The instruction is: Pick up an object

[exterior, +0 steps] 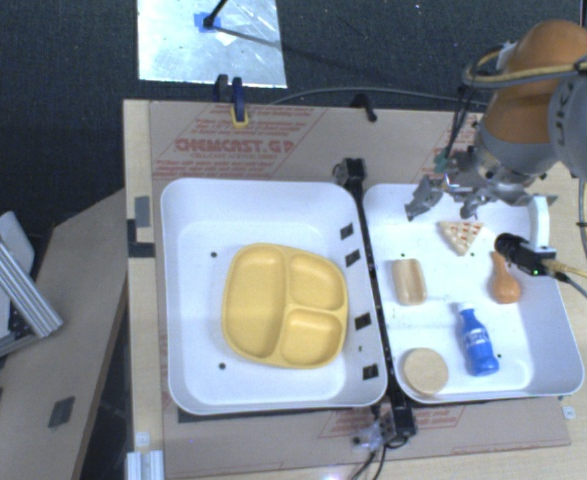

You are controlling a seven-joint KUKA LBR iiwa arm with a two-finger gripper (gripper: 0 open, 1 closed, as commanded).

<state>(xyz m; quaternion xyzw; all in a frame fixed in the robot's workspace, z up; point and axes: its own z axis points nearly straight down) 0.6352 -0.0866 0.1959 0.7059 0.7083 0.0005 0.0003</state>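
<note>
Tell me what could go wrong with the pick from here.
1. The open gripper hangs close to the far wall of the right bin, so it may strike that wall when descending.
2. The nearest thing, a flat triangular wedge, lies low on the floor; the gripper may close above it.

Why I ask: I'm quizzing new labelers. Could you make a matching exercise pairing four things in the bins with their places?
Things:
1. yellow divided plastic plate
2. blue plastic bottle
3. round tan disc
4. tan triangular patterned wedge

Places:
A. right white bin, near left corner
B. left white bin, middle
C. right bin, far end, by the end effector
D. right bin, near half, midway across

Pairs: 1-B, 2-D, 3-A, 4-C
</note>
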